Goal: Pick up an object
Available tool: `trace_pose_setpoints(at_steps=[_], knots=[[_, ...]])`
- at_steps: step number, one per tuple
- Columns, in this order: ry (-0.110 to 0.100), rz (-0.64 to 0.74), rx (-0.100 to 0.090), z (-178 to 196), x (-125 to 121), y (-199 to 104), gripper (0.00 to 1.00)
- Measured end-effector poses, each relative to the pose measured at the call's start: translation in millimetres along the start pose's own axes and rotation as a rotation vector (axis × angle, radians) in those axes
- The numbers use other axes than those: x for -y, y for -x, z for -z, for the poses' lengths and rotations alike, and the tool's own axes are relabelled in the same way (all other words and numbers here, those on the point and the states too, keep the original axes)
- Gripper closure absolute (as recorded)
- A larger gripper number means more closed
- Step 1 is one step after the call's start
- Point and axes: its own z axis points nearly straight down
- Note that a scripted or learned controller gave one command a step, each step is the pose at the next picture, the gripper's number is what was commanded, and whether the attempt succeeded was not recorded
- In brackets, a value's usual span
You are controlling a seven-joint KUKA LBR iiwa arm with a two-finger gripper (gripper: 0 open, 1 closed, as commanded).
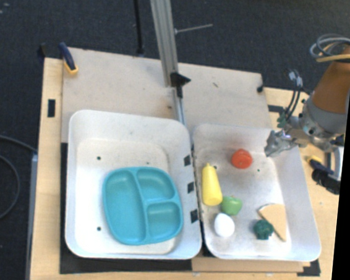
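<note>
The right bin (295, 180) holds 6 loose things. A red ball (242, 159) lies near its middle, apart from the rest, and a yellow cylinder (211, 185) lies lengthwise by the left wall, touching a green lime-like piece (232, 205). Below sit a white egg (224, 225), a dark green lump (263, 229) and a tan wedge (275, 218).

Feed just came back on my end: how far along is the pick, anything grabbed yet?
Nothing looks picked yet. The gripper hangs over the right bin's upper right edge, carrying nothing I can see. The red ball, yellow piece, green piece, white egg, dark green piece and tan wedge all lie in that bin. Descent, grasp and lift remain.
</note>
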Motion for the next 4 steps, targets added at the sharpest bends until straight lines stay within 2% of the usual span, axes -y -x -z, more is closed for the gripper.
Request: trace_pose_setpoints(at_steps=[1,3,4], knots=[[0.0,0.003,-0.003,-4,21,-46,1.0],[0.001,0.006,-0.004,30,63,-138,1.0],[0.001,0.005,-0.004,32,78,-177,1.0]])
